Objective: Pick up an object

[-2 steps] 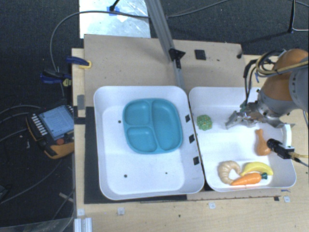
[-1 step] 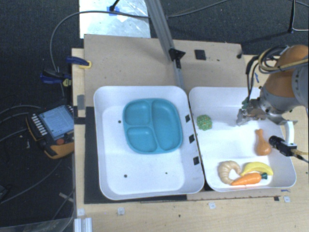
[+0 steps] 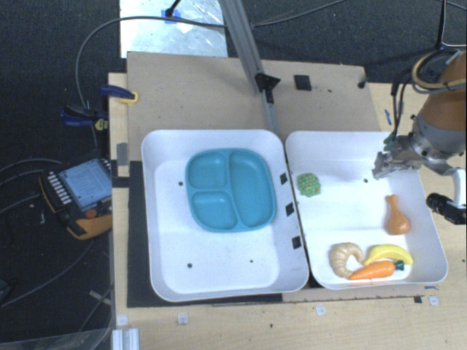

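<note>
Objects to pick: five toy foods lie in the right bin (image 3: 343, 195), none of them in the gripper.
Left bin (image 3: 175, 268): a big white tray, with the right bin just beside it at 3 o'clock.
Blue plate (image 3: 231, 189): sits in the left bin, up near 12 o'clock, with three parts.
Arm (image 3: 443, 115): grey with an orange band, over the right bin's 2 o'clock corner.
Gripper (image 3: 385, 163): hangs over the right bin near its 2 o'clock side. I cannot tell how its fingers stand.
Croissant (image 3: 345, 257): tan, near the bin's 6 o'clock edge.
Banana (image 3: 389, 253): yellow, just at 3 o'clock from the croissant.
Carrot (image 3: 374, 270): orange, touching the banana, at 6 o'clock from it.
Chicken leg (image 3: 396, 217): orange-brown, at 6 o'clock from the gripper, apart from it.
Broccoli (image 3: 309, 185): green, by the bin's 9 o'clock wall, well apart from the rest.
</note>
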Robot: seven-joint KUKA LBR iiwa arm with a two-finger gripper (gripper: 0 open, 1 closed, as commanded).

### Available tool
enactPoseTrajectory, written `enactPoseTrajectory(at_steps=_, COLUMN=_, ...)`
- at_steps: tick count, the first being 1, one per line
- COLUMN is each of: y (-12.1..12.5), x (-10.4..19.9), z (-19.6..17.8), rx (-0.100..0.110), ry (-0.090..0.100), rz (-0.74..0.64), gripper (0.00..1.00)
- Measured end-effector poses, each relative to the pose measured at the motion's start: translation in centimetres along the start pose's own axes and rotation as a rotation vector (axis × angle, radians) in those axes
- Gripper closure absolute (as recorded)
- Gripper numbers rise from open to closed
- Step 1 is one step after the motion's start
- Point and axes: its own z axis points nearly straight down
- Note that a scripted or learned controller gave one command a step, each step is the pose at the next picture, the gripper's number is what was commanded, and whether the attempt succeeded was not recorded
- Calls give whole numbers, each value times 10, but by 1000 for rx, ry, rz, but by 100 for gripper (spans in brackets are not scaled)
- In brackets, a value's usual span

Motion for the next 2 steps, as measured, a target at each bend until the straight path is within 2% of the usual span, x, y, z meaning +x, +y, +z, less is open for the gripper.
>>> enactPoseTrajectory(at_steps=1, y=2, x=2, z=-65, rx=-2, ry=0, rz=-5, gripper=100)
enactPoseTrajectory(at_steps=2, y=3, x=2, z=-69, rx=2, ry=1, rz=-6, gripper=100)
